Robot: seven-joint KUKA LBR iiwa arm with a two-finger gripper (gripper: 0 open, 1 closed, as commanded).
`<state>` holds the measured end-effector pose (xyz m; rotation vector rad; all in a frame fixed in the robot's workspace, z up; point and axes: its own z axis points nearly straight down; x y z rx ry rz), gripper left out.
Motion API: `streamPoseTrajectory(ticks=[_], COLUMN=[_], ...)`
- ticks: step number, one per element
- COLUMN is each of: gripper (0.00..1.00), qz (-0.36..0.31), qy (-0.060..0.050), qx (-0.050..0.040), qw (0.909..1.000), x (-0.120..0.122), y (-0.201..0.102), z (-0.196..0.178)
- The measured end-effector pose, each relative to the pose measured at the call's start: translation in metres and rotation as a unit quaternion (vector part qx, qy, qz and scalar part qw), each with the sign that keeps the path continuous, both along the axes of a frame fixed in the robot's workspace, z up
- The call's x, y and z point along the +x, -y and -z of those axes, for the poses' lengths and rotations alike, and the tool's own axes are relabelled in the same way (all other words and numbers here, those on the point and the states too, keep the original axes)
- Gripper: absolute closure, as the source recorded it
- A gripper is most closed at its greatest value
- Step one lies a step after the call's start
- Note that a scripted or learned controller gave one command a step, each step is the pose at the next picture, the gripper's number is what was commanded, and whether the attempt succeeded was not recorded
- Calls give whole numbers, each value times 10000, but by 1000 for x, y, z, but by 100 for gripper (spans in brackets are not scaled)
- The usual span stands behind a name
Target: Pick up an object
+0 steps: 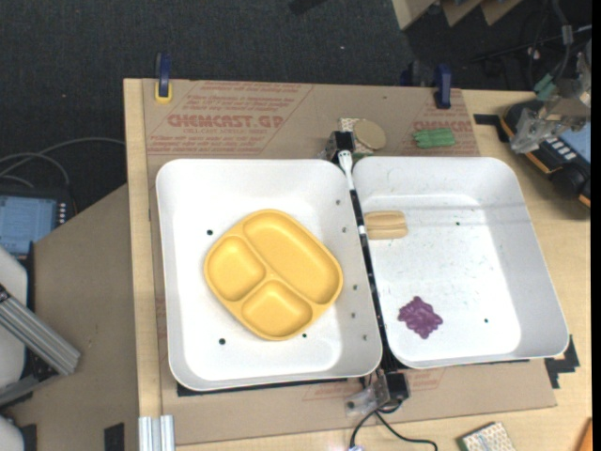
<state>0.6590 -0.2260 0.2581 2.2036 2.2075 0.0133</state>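
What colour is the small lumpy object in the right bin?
Purple, seen in the camera view, lying near the front of the right bin.

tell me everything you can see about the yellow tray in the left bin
The tray is a yellow, smooth, plastic-looking divided plate with rounded corners and three compartments: one large at the upper right, two smaller at the left and bottom. It lies flat, right side up, turned at an angle, near the middle of the left bin. It touches just the bin floor, and its compartments hold nothing.
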Motion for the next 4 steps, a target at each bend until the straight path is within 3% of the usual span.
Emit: streamPoseTrajectory(ticks=[1,2,3,4], gripper=[100,100,100,100], qz=[-1,10,3,-9], qy=[-145,-54,-136,-39], qx=[64,25,56,32], qw=[9999,10000,9999,10000], x=[6,9,7,-10], y=[-9,-1,-3,-38], z=[182,41,147,3])
